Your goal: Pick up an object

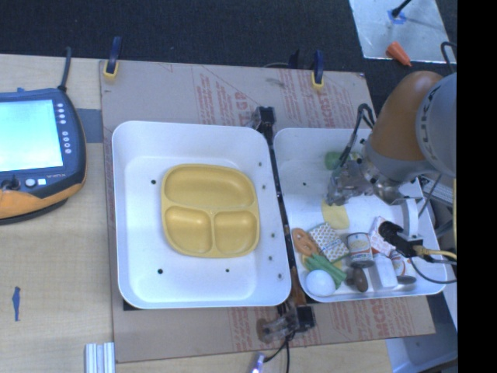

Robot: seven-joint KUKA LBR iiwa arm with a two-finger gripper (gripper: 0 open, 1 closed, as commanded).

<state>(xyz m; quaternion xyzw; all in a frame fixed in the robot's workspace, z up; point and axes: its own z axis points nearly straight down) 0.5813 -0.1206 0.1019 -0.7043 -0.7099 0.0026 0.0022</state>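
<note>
Gripper (pixel 339 196) sits low in the right bin (pixel 299 150), just above a pale yellow piece (pixel 336 216); I can't tell its grip. Cluttered items lie nearby; the left bin (pixel 132 208) holds a yellow tray (pixel 210 210).

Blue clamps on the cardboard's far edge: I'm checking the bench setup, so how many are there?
2. One blue clamp sits at the far left corner of the cardboard sheet; the other blue clamp sits further right, above the right bin. The arm may hide more.
</note>
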